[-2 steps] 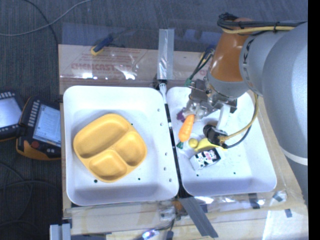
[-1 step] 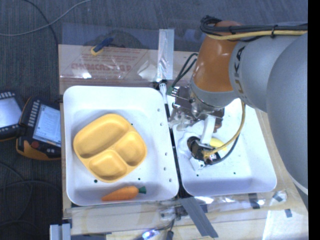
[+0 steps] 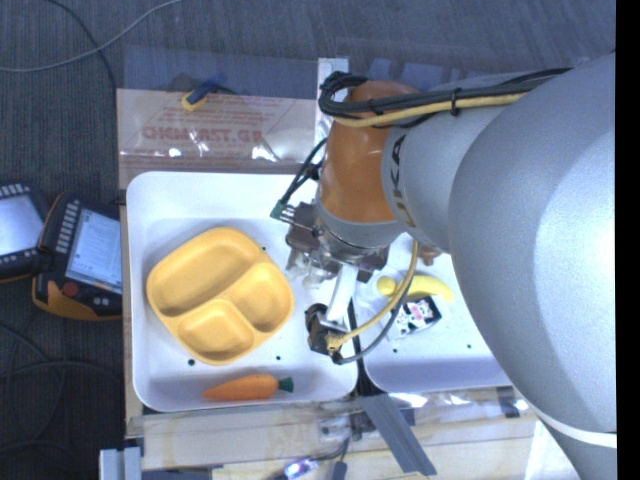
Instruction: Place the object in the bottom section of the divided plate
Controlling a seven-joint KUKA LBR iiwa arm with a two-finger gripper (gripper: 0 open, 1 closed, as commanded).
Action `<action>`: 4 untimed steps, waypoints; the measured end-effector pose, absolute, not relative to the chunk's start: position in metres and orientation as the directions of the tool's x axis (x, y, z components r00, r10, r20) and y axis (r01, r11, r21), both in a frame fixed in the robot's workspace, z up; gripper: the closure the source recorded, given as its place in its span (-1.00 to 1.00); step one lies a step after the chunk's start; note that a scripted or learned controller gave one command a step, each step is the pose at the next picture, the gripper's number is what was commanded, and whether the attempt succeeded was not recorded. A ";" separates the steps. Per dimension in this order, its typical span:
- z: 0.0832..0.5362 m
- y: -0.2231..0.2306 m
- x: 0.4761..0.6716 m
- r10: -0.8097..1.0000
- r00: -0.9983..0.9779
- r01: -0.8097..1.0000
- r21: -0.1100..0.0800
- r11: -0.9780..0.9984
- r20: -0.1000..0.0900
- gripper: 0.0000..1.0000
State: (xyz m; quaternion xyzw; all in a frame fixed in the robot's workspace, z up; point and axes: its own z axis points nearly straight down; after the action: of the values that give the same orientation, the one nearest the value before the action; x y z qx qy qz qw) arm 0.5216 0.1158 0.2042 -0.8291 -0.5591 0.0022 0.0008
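A yellow divided plate (image 3: 220, 293) with three sections lies in the left white bin (image 3: 140, 218). An orange carrot with a green tip (image 3: 243, 388) lies near that bin's front wall, below the plate. My gripper (image 3: 312, 268) hangs under the orange-banded wrist at the left bin's right side, just right of the plate's rim. The wrist hides most of it, and I see nothing held there.
In the right bin (image 3: 450, 368) a yellow banana (image 3: 428, 288) and a small black-and-white object (image 3: 418, 314) lie partly under the arm. A clear plastic bag (image 3: 215, 133) lies behind the left bin. A handheld pendant (image 3: 80, 258) sits off the bench at left.
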 end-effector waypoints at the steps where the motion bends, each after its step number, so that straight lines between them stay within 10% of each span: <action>1: 0.096 0.141 0.537 0.810 0.586 0.810 0.012 -0.586 0.020 1.00; 2: 0.182 0.044 0.492 0.896 0.445 0.896 -0.004 -0.445 -0.004 1.00; 3: 0.182 0.045 0.492 0.896 0.444 0.896 -0.005 -0.444 -0.003 -1.00; 4: 0.195 -0.014 0.511 0.947 0.322 0.947 -0.003 -0.322 -0.003 -1.00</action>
State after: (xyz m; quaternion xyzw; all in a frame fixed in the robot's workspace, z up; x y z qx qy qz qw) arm 0.5108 -0.0144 0.1950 -0.8130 -0.5823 0.0024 0.0004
